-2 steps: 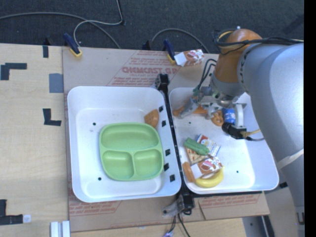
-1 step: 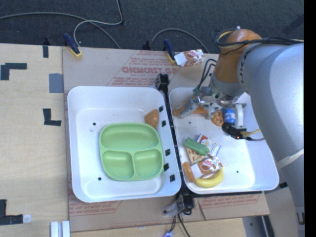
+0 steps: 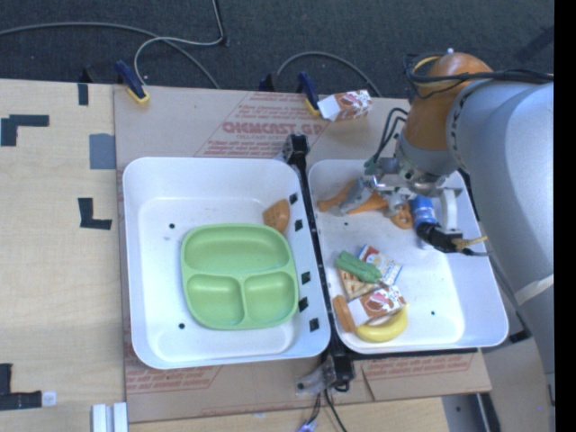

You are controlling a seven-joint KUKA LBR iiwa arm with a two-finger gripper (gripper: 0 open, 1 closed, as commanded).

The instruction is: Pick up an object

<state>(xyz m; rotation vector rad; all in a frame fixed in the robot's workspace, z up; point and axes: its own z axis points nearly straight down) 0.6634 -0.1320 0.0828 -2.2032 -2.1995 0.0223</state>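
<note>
the claw [image 3: 389, 187] hangs over the orange carrot [image 3: 353, 202] at twelve o'clock in the right bin [image 3: 468, 322]; you cannot tell its opening. centre it on the carrot before you close.

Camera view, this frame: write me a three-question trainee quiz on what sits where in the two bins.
1. True or false: the green divided plate lies in the left bin.
2. Which bin does the gripper reach into? A left, B right.
3. Fill in: the yellow banana lies near the right bin's ____ edge in the picture.

Key: 1 true; 2 B; 3 bottom.
</note>
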